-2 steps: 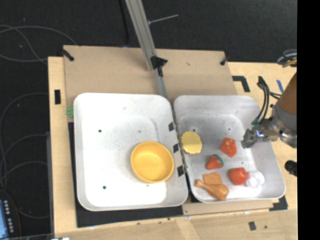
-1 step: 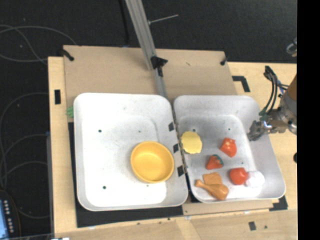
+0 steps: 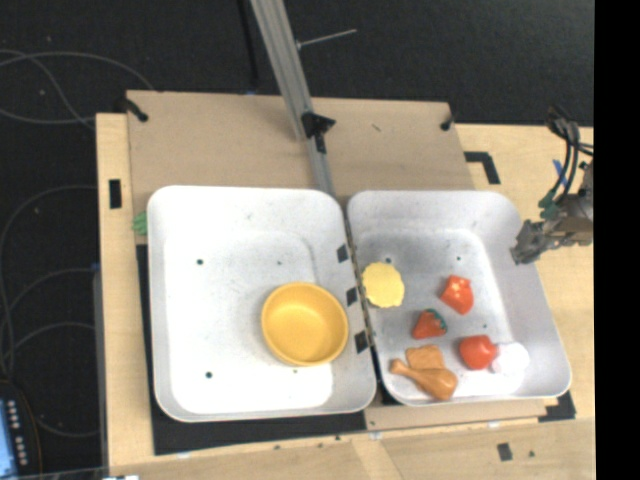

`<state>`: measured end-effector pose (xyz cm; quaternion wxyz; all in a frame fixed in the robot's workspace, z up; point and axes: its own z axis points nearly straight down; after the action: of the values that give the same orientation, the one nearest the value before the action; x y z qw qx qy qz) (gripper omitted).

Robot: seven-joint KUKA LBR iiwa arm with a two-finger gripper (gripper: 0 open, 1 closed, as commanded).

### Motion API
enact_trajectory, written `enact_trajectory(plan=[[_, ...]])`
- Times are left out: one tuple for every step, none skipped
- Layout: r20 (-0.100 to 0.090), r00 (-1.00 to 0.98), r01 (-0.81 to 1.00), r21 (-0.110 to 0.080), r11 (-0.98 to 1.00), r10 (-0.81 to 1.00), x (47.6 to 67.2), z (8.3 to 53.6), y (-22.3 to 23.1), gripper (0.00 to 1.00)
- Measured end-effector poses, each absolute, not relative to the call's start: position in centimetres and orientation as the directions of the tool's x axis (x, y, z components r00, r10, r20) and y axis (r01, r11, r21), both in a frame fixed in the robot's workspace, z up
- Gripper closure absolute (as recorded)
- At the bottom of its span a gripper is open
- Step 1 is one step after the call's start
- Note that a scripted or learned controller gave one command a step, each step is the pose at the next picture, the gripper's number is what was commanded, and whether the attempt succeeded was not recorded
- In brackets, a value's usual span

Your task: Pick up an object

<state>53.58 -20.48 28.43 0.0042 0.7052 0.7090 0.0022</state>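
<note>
Gripper point(image 3: 532, 242) parked at the right bin's point(image 3: 420, 208) right rim; grip state impossible to tell. 6 small toy foods clustered inside: yellow disc point(image 3: 383, 284), 3 red pieces, drumstick point(image 3: 428, 376). Probably light, stiff, slippery plastic; best pinched across the drumstick's narrow shaft.

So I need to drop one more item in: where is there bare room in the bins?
Left bin: bare behind and left of the yellow bowl. Right bin: far half bare; near half crowded with the red pieces and drumstick.
</note>
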Motion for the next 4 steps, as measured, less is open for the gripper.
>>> enact_trajectory(plan=[[-0.002, -0.005, 1.0, 0.002, 0.005, 1.0, 56.4, 27.2, -16.4, 1.0], [-0.001, -0.007, 1.0, 0.003, 0.007, 1.0, 58.0, 27.5, -11.3, 1.0], [-0.001, -0.005, 1.0, -0.001, 0.005, 1.0, 59.5, 25.9, -6.8, 1.0], [-0.001, -0.007, 1.0, 0.003, 0.007, 1.0, 61.7, 26.0, -1.7, 1.0]])
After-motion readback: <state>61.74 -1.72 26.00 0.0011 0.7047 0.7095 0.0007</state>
